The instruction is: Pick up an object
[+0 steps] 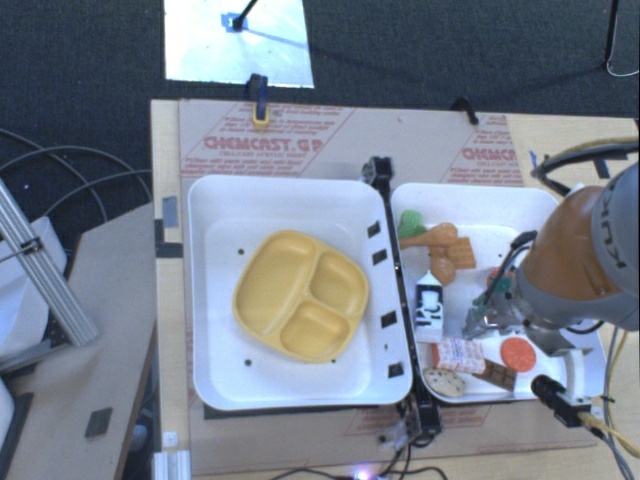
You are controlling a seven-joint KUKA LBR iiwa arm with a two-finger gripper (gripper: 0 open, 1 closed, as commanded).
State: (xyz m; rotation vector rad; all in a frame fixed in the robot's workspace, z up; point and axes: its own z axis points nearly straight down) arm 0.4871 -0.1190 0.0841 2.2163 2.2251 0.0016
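The right bin (470, 194) holds several small items. A green piece (411, 225) and tan food toys (447, 243) lie at its back left. A black-and-white carton (429, 306) stands by the divider. A red-and-white packet (459, 353), a cookie (443, 381), a brown bar (495, 374) and a red disc (517, 353) lie along the front. My gripper (478, 320) hangs low in the middle of this bin. It is just right of the carton and just above the packet. Nothing visible is lifted with it.
The left bin (225, 218) holds a yellow divided tray (300, 295). A black clamp bar (392, 268) runs between the two bins. The arm's orange band (565, 253) covers the right bin's right side. Cables (570, 163) loop at the far right.
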